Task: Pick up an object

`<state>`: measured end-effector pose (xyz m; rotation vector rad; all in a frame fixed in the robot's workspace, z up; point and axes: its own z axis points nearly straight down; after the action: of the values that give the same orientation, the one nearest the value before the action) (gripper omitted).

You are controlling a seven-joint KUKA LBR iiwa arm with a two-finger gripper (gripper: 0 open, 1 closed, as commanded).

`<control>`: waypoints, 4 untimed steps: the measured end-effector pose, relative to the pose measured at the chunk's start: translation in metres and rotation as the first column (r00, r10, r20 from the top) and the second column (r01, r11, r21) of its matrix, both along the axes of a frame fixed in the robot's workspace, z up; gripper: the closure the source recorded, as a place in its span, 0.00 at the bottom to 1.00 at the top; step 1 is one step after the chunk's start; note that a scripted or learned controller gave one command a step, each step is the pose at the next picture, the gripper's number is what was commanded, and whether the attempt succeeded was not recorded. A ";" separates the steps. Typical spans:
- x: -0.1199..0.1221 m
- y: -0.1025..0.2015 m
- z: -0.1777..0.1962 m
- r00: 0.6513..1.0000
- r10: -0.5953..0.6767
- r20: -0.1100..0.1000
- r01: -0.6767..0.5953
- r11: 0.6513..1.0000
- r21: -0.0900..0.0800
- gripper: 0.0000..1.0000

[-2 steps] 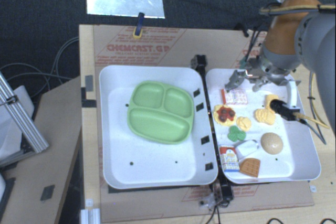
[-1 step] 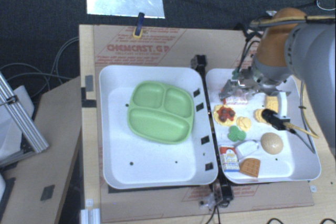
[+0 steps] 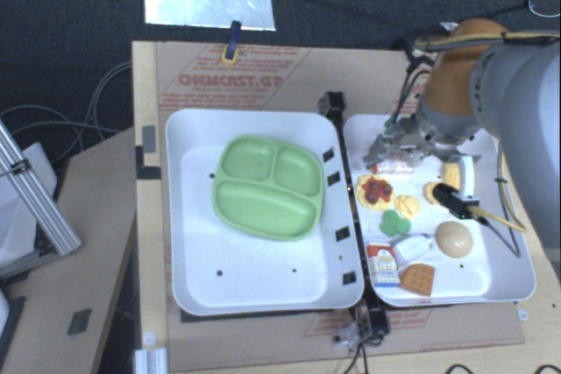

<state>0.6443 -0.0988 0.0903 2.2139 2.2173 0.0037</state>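
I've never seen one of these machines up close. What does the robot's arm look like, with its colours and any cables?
The arm is bulky and rounded, with smooth grey casing and an orange band above the wrist. Thin dark cables run along the wrist down to the gripper, a smaller cluster of grey metal and dark parts. Another thin cable curves beside the arm.

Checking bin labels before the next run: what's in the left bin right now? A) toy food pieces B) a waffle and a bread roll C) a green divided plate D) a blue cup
C: the green divided plate lies alone in the left bin, while the toy food pieces are all in the right bin beneath the arm.
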 end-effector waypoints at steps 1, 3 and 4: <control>0.004 0.002 0.014 1.000 0.001 0.012 -0.001 1.000 0.004 1.00; 0.005 -0.006 0.129 1.000 0.003 -0.001 -0.003 1.000 0.003 1.00; -0.012 0.041 0.136 1.000 0.006 -0.006 -0.006 1.000 0.005 1.00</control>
<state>0.6319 -0.0576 0.2267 2.2128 2.2299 0.0027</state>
